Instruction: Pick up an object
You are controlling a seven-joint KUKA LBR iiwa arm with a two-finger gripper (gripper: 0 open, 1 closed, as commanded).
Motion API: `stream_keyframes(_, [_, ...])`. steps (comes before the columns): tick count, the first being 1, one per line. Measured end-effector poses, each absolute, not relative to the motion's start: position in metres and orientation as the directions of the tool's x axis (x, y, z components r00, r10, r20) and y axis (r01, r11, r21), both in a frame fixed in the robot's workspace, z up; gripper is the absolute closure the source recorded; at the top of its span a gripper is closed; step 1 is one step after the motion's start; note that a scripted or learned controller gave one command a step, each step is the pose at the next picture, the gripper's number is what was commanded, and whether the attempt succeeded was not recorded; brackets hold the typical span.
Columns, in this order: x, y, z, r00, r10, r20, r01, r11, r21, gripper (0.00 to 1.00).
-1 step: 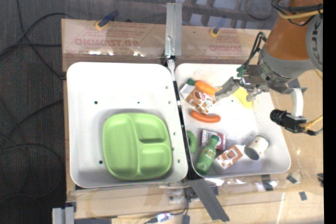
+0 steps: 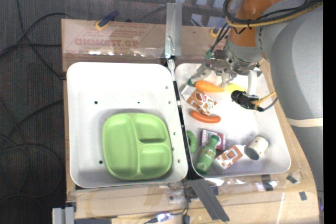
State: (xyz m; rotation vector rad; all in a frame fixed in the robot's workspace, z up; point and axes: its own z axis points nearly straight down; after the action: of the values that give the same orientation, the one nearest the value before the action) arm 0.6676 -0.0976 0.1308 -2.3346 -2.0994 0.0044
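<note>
A: The metal two-finger gripper has its fingers spread open, holding nothing, in the right white bin.

B: So nothing is lifted yet; the orange plastic carrot lies touching it at seven o'clock.

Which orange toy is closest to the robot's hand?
The orange carrot-shaped toy at the right bin's far end, just under the hand. The orange sausage-shaped toy lies farther toward the front.
</note>
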Motion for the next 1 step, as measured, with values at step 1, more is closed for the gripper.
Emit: stream_keyframes(1, [0.6421, -0.0991, 0.0891, -0.079, 0.997, -0.003, 0.997, 0.079, 0.008, 0.0])
